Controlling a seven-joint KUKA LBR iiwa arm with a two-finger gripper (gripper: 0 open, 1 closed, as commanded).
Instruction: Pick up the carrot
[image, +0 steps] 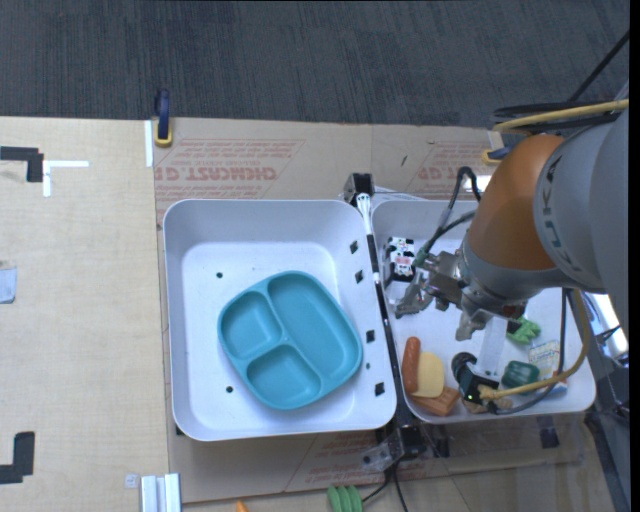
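The carrot (410, 364) is a short orange-red stick lying along the left wall of the right bin (392, 222), near its front corner. It touches a yellow piece (430, 373) on its right. My gripper (412, 297) hangs over the left half of the right bin, a little behind the carrot and apart from it. The arm's grey wrist and orange band hide much of the bin's middle. Nothing shows held in the gripper.
The left bin (190, 380) holds a teal divided plate (290, 338). In the right bin lie a black-and-white toy (401, 255) at the back left, an orange-brown piece (438, 404) at the front, and green items (522, 330) (520, 374) on the right. Cables run along the front.
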